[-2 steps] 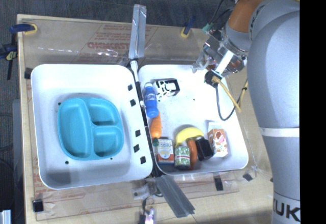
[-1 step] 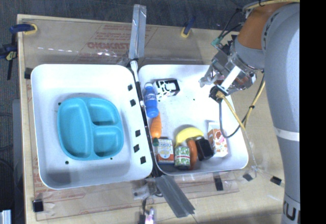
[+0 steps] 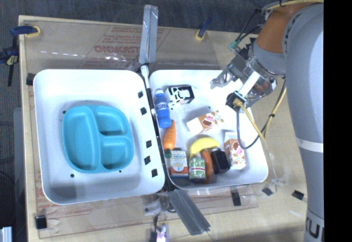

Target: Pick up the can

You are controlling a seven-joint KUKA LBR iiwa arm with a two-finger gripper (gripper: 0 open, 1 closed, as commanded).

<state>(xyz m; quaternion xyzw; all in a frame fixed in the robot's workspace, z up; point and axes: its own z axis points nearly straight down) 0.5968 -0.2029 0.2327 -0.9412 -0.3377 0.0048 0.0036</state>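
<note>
Grey and bulky, the arm (image 3: 308, 98) rises closest to the lens, coming in over the far corner of the right-hand bin (image 3: 258, 172). Its claw (image 3: 228, 92) hangs low over that corner with the two fingers spread and nothing between them, which suits an approach, not a lift.

Just ahead of the claw, toward the bin's middle, lies a flat snack packet (image 3: 206, 121). Level with the claw, toward the divider, is a black-and-white packet (image 3: 180, 94). Neither is the goal, so I judge the claw must travel past them.

Further from the claw, along the divider, a blue bottle (image 3: 163, 110) and a carrot (image 3: 169, 135) lie end to end, pressed against the wall. Well apart from the claw, at the near wall, the clutter is packed tightly: a banana (image 3: 204, 143), a small carton (image 3: 235, 153) and a black object (image 3: 220, 161).

Two small cans stand upright there, side by side and touching: an orange-labelled can (image 3: 177, 163) against the divider and a green-labelled can (image 3: 197, 168) beside it. Which is meant I cannot tell. Being wedged between wall and neighbours, either probably leaves little room for the fingers.

Farthest from the claw, the left-hand bin (image 3: 49, 87) holds a teal divided plate (image 3: 99, 137).
</note>
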